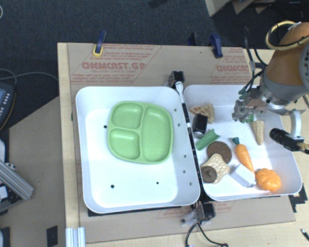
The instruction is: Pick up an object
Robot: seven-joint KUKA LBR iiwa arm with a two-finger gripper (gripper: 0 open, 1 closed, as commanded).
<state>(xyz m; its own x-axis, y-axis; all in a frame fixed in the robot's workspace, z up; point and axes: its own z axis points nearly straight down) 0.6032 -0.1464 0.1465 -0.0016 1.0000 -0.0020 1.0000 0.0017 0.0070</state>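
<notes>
White left bin (92, 138) at frame centre carries a green divided plate (141, 132). Right bin (293, 163) holds the clutter: carrot (243, 157) lower right, pumpkin (268, 179) below it, cone (258, 131) beside the gripper (245, 112) at upper right; finger state cannot be told.

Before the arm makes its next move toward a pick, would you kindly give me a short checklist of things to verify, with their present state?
1. Tool is over the right bin, where the objects lie: ok.
2. Nearest target, the cone, lies free of other items: ok.
3. Tool finger opening: cannot tell.
4. Anything already held between the fingers: cannot tell.
5. Carrot and small pumpkin sit apart from the tool's spot: ok.
6. Left bin holds the green divided plate, away from the arm: ok.
</notes>
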